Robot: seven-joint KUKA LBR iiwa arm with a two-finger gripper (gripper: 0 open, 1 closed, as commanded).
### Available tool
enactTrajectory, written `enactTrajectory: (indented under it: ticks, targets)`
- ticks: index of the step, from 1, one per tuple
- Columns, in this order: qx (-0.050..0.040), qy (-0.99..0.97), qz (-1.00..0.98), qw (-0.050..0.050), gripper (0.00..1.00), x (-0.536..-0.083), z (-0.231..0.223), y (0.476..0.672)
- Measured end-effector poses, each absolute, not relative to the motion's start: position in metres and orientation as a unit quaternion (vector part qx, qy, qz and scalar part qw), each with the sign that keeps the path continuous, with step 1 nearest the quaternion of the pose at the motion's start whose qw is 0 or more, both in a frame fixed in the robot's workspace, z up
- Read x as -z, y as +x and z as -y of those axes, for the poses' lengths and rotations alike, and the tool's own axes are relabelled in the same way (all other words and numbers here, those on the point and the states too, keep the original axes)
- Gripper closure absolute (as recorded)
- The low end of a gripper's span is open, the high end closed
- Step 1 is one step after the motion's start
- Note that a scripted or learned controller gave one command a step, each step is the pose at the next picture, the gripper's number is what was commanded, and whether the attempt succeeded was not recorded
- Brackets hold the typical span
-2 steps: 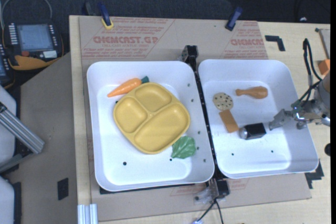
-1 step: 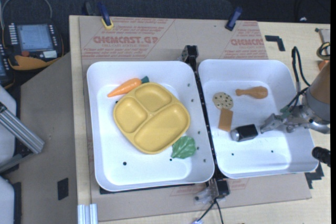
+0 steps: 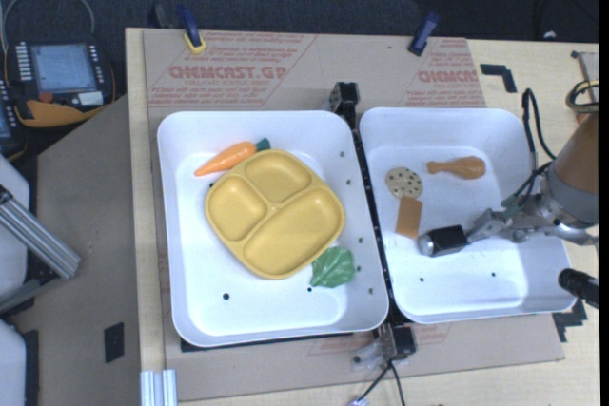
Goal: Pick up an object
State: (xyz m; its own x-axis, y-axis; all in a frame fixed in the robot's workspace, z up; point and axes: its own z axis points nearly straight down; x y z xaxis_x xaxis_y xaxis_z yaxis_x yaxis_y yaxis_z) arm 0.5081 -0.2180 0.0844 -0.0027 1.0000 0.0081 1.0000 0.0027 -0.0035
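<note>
Pincer [image 3: 521,220] height looked low over the right bin [image 3: 476,299], near the bin's edge on the arm's side. From my feed I could not tell whether it was open or closed, nor whether it touched anything.

Nearest to it, toward the view's left, a flat brown rectangular piece [image 3: 409,217] lay on the bin floor, tan and slightly tilted. Just past that piece, farther up the view, sat a round pale cracker [image 3: 403,179] dotted with dark holes. Up and left of the pincer lay a brown drumstick [image 3: 458,168], its thick end on the pincer's side.

Well apart from the pincer, in the left bin [image 3: 181,233], a yellow divided plate [image 3: 275,213] lay between an orange carrot [image 3: 226,158] and a green leaf [image 3: 333,267]. Red print on the brown sheet [image 3: 285,76] covering the worktop read "CHEMCAST".
</note>
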Motion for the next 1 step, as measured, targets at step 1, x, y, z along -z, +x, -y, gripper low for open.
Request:
enactTrajectory:
  ticks: [1]
  targets:
    - [0.0010,-0.706,0.708,0.001,1.00,-0.0952,0.2197,0.5082]
